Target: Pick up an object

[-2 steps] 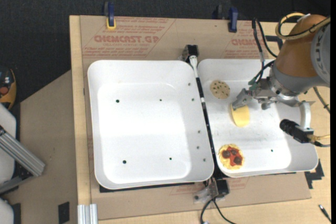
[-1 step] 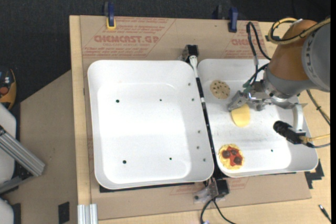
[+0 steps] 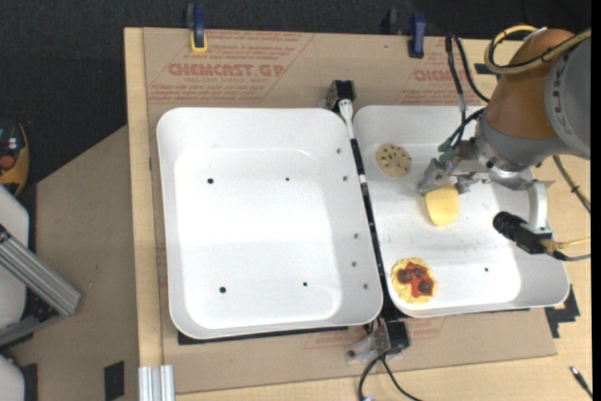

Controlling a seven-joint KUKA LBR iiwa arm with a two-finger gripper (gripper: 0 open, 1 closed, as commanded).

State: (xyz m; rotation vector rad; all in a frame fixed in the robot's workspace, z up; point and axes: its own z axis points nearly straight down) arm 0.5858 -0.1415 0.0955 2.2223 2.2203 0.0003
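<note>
Three objects lie in the right bin (image 3: 540,282). A pale yellow lump (image 3: 442,206) sits near the bin's middle. A round tan cookie with dark chips (image 3: 393,159) lies toward the far left corner. A small round pizza-like piece with red topping (image 3: 413,280) rests near the front left corner. My gripper (image 3: 450,175) hangs low over the right bin, right at the far upper edge of the yellow lump, possibly touching it. The grey arm with its orange band (image 3: 526,99) comes in from the right behind it.
The left bin (image 3: 174,202) adjoins the right one along a black divider strip (image 3: 362,202). Cables (image 3: 460,89) trail over the right bin's far rim. A black fitting (image 3: 518,233) juts over the bin's right side. Blue clamps (image 3: 196,22) hold the board's far edge.
</note>
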